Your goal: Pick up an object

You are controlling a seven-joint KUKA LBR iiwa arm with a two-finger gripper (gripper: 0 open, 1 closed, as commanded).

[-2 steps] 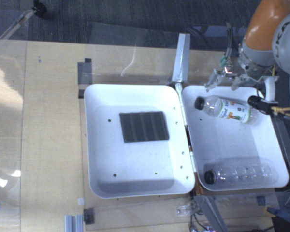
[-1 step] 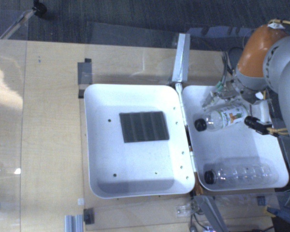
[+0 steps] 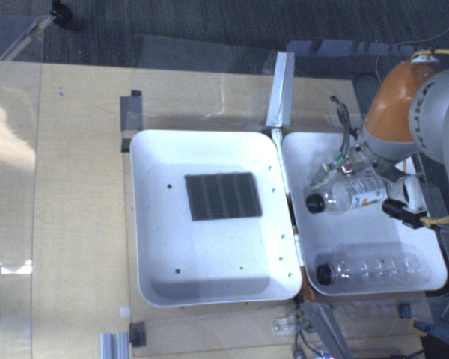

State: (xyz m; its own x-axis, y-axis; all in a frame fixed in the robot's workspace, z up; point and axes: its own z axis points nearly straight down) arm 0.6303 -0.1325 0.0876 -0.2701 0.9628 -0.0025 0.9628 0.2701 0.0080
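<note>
Bottles (image 3: 349, 195) in right bin (image 3: 374, 239)

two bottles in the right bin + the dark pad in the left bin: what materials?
Upper bottle: looks like clear glossy plastic; see-through, with a dark cap and a label. Lower bottle: same clear plastic look, dark cap, ribbed body. Dark pad: matte dark grey with ridges, possibly rubber or foam; hard to tell.

one fixed camera, seemingly high above, looks slantwise down on both bins (image 3: 209, 144)
</note>
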